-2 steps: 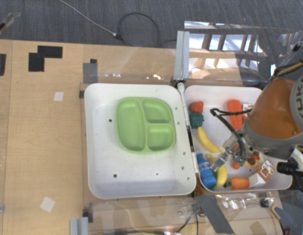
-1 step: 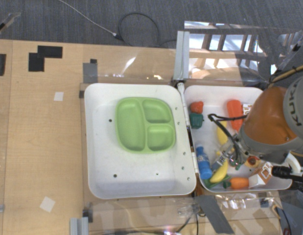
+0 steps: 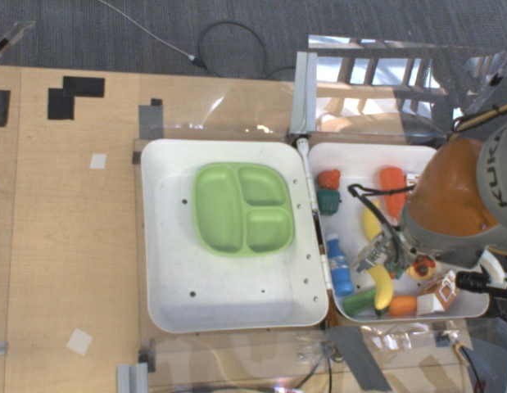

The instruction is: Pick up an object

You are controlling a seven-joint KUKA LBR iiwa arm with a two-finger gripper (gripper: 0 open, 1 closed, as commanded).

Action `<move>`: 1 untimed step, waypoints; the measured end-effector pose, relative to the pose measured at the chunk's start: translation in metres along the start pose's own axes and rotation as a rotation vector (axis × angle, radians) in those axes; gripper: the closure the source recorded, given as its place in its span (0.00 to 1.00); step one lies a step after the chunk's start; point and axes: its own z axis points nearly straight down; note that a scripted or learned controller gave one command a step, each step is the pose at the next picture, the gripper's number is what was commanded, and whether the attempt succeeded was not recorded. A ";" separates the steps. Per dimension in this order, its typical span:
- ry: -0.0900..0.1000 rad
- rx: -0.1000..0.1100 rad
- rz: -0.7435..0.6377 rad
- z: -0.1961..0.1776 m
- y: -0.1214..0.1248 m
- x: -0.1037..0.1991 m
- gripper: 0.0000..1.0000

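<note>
Jaws: state cannot be told from this angle; the gripper (image 3: pixel 382 256) sits low inside the right bin (image 3: pixel 450 311), among the toys, with the grey arm (image 3: pixel 462 207) and its orange band covering much of the bin's right half. Nothing is visibly lifted between them.

Right bin contents, as visible:
- yellow banana (image 3: pixel 384 289) just below the gripper, lying roughly upright along the bin's lower middle, touching or nearly touching the gripper tip.
- second yellow piece (image 3: pixel 372 223) just above the gripper, partly hidden by a black cable (image 3: pixel 372 196).
- green item (image 3: pixel 359 303) at the lower edge, beside the banana's lower end.
- orange item (image 3: pixel 403 305) on the banana's other side, near the bottom wall.
- blue bottle-like object (image 3: pixel 338 267) along the left wall.
- dark green block (image 3: pixel 328 201) and a red-orange piece (image 3: pixel 328 178) in the upper left corner.
- orange-red object (image 3: pixel 391 180) near the top, partly under the cable.
- small packet with red print (image 3: pixel 444 290) at lower right, partly under the arm.

Left bin (image 3: pixel 179 301) holds a light green divided plate (image 3: pixel 242 208), three compartments, lying flat near the centre.

Both bins rest side by side on the wooden table (image 3: pixel 65 244).
</note>
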 end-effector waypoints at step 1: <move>0.013 0.003 0.186 -0.164 0.034 0.029 1.00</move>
